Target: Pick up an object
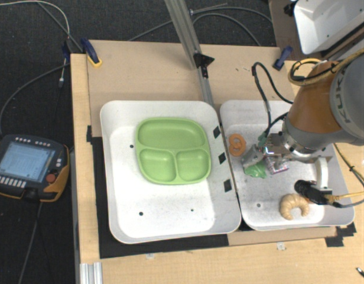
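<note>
My gripper [262, 158] reaches down into the right bin [259, 212] near its left side. Directly under its tip lies a small green object [255, 171], touching or very close to the metal fingers; whether it sits between them I cannot tell. An orange ring-shaped piece [236, 144] lies just left of the gripper, near the bin's left wall. A tan croissant-shaped object [294, 205] rests toward the front of the same bin, below the wrist.
The left bin [126, 218] holds a green three-compartment plate [172, 149]. A slanted metal pole [191, 43] stands behind the bins. A teach pendant [28, 167] lies on the floor at far left.
</note>
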